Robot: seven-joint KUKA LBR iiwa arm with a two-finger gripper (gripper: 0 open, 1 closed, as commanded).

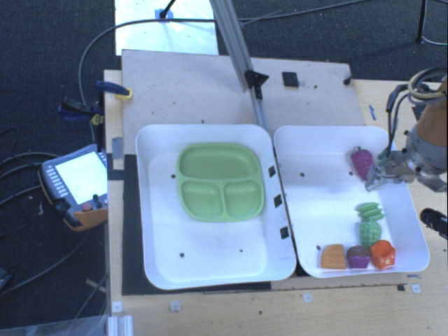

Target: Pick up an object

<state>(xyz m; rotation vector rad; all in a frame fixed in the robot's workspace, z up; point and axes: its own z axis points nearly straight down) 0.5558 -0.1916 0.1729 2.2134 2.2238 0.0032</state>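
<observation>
White plastic forms the two shallow bins on the bench, the left bin beside the right bin. A pale green divided plate with three compartments lies in the left bin, toward its far half. In the right bin, a magenta toy vegetable with a dark stem sits near the far right side. The grey two-finger gripper hangs just beside it on the right, low over the bin; nothing shows between its tips, and how far the jaws stand apart cannot be told. Nearer the front, a green ribbed toy lies apart from the magenta one. Along the front wall sit an orange wedge-shaped block, a small purple toy and a red-orange block, close together in a row.
</observation>
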